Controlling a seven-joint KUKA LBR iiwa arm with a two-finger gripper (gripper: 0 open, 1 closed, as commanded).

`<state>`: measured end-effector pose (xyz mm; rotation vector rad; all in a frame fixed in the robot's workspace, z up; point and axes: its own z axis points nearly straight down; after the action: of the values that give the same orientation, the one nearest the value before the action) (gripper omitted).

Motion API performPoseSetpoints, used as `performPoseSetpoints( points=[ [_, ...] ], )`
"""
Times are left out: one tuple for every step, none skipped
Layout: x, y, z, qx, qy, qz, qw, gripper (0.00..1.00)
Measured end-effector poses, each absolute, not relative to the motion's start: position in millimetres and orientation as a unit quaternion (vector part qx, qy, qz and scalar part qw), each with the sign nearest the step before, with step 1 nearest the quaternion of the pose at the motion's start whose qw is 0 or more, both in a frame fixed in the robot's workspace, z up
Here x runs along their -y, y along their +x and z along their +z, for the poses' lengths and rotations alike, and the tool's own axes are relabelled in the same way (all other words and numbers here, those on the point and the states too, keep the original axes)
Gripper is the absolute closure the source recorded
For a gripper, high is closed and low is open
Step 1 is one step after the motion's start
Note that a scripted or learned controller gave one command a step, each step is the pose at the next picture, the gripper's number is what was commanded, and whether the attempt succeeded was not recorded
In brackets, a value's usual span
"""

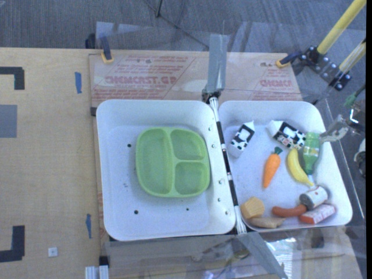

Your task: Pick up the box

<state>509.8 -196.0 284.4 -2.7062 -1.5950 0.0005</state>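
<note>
In the right bin, a small black-and-white cow-patterned carton box stands near the left wall, by the divider. A second cow-patterned box lies tilted toward the bin's back. A flat red-and-white box lies at the front right corner, touching a white cylinder with a dark end.
The right bin also holds a carrot, a banana, a green packet, a red sausage and an orange-brown piece. A green divided plate lies in the left bin. Yellow-handled clamps stand at the back right.
</note>
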Motion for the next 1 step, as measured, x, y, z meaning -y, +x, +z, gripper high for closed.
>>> performPoseSetpoints(
  points=[
    [197.2, 510.2, 294.3, 0.507, -0.862, 0.0000, -0.001, 1.00]
  ],
)
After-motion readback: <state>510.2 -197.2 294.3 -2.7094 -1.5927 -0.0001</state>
